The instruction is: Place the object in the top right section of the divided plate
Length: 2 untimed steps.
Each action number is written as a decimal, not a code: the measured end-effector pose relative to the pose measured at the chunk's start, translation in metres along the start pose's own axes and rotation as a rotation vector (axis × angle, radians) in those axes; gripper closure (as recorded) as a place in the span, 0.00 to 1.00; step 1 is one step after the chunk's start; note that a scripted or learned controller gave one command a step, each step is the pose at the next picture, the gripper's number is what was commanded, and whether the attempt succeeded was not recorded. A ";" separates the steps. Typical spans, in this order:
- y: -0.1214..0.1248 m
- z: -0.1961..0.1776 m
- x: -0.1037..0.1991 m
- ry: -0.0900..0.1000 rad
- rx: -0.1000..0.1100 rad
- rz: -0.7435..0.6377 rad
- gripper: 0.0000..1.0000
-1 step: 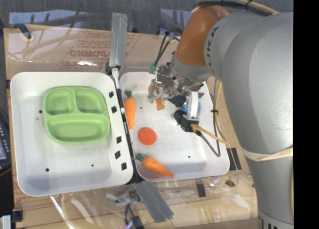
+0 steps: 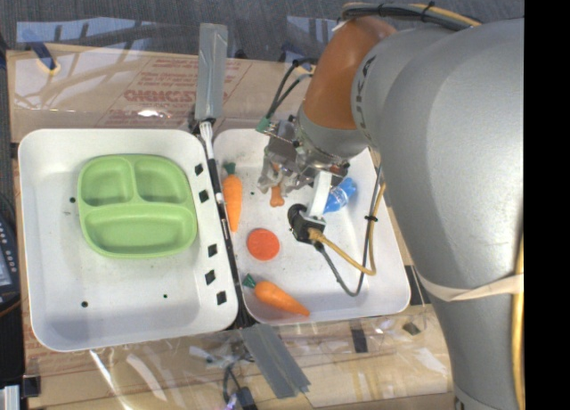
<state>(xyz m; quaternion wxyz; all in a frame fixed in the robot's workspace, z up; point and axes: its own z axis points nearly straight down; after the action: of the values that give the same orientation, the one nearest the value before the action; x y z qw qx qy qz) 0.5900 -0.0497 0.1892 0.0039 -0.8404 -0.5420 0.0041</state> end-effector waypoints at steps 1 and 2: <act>0.000 -0.008 0.000 -0.001 0.005 -0.005 1.00; 0.031 -0.001 0.092 0.001 -0.006 -0.064 1.00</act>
<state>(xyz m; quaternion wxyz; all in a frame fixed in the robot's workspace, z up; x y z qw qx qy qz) 0.6559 0.0211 0.1896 0.0016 -0.8227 -0.5685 0.0018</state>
